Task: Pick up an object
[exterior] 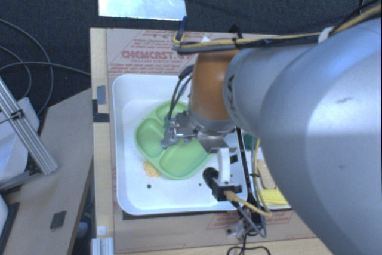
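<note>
My claw (pixel 172 135) hung low over the green divided plate (pixel 150 131) in the white bin (pixel 134 197), probably lined up to grab its ridge; behind my wrist I couldn't tell how open it was.

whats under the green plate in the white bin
A small pale yellow piece pokes out from under the lower left edge of the green divided plastic plate. The plate hides the rest of it, and the grey arm covers the plate's right side.
</note>
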Motion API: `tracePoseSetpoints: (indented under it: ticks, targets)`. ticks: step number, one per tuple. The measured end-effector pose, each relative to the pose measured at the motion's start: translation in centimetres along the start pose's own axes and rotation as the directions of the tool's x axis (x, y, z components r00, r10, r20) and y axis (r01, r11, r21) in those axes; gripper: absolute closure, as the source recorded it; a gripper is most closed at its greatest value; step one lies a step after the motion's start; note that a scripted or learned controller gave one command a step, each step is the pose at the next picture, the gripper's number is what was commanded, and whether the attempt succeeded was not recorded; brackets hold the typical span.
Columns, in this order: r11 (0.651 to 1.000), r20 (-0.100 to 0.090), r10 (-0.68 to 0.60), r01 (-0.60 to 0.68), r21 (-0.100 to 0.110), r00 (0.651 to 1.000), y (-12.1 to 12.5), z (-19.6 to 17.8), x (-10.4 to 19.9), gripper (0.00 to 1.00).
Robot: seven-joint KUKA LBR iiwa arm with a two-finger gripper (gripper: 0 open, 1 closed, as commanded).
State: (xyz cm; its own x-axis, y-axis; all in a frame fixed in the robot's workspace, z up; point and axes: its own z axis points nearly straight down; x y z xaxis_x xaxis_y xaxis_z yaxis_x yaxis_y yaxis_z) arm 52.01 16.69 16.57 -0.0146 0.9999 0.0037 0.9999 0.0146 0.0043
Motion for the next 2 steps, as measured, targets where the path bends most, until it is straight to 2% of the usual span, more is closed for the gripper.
tracePoseSetpoints:
  ticks: [1, 2]
  targets:
    - [1.0, -0.001, 0.012, -0.012, -0.01, 1.0, -3.2, -14.0, -4.0, 0.0]
    - [1.0, 0.007, 0.016, -0.017, 0.016, 1.0, -3.7, 0.2, -5.5, 0.0]
